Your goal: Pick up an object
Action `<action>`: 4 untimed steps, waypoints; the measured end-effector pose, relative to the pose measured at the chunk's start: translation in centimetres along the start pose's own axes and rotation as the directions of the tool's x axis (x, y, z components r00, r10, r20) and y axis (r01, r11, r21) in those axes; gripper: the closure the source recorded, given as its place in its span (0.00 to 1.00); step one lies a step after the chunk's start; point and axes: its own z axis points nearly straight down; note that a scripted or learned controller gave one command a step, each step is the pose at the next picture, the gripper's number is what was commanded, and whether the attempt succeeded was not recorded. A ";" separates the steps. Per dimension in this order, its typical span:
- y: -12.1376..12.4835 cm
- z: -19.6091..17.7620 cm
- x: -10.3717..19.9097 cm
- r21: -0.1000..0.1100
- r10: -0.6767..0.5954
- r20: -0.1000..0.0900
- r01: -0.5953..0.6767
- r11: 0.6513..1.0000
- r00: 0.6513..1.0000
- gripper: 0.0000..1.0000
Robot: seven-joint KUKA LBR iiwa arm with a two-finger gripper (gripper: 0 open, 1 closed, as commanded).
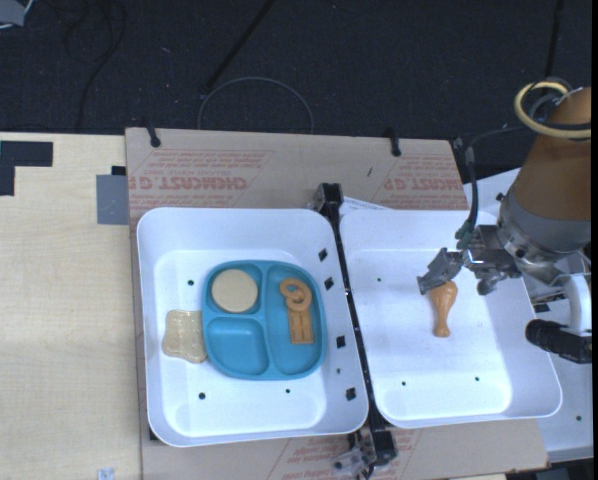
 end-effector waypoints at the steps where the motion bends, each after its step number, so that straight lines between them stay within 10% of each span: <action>1: 0.2 -0.5 0.0 -0.010 -0.001 0.001 0.001 1.000 1.000 0.00; 4: 1.5 14.5 0.3 -0.003 0.002 -0.001 -0.002 1.000 1.000 0.00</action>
